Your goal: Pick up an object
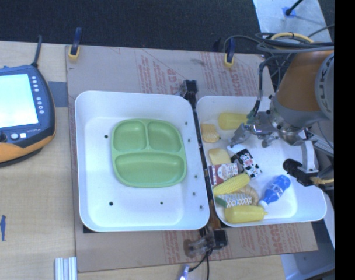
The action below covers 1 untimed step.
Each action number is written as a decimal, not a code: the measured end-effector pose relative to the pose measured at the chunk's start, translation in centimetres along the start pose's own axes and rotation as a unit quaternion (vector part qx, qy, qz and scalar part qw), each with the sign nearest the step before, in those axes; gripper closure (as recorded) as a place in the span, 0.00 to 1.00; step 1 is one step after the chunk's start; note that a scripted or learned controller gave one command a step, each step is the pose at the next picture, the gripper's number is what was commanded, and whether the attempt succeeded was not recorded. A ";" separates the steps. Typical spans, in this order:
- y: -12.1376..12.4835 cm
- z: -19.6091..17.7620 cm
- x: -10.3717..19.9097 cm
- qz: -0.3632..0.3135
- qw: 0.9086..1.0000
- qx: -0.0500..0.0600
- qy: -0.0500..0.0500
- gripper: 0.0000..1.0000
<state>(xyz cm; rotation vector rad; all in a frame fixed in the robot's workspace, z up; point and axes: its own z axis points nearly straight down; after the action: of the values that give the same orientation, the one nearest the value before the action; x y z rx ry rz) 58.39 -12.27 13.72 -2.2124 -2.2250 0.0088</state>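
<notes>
My gripper [254, 136] hangs over the upper middle of the right bin [309, 206], its two grey fingers spread apart with nothing between them. Just to its upper left lies a yellow rounded piece [231, 120]. Below it sits a black-and-white cow-patterned item [246, 162]. Further toys crowd the bin's left and front: a small yellow chunk [209, 133], a yellow block [219, 156], a brown-red packet [225, 171], a corn cob [231, 184], a blue bottle [275, 189] and a long yellow fruit [243, 214].
The left bin [90, 156] holds a green divided plate [148, 152]. A teach pendant with a bright screen [17, 112] lies on the bench at far left. Clamps [74, 50] hold the cardboard at the back edge. Cables loop above the arm [300, 89].
</notes>
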 end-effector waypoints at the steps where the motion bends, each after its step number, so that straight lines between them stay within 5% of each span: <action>1: -1.5 3.5 1.7 0.001 1.000 -0.001 0.000 0.00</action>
<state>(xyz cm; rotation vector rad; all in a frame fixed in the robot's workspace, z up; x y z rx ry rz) 56.82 -10.61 10.24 -2.2152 -2.2238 0.0061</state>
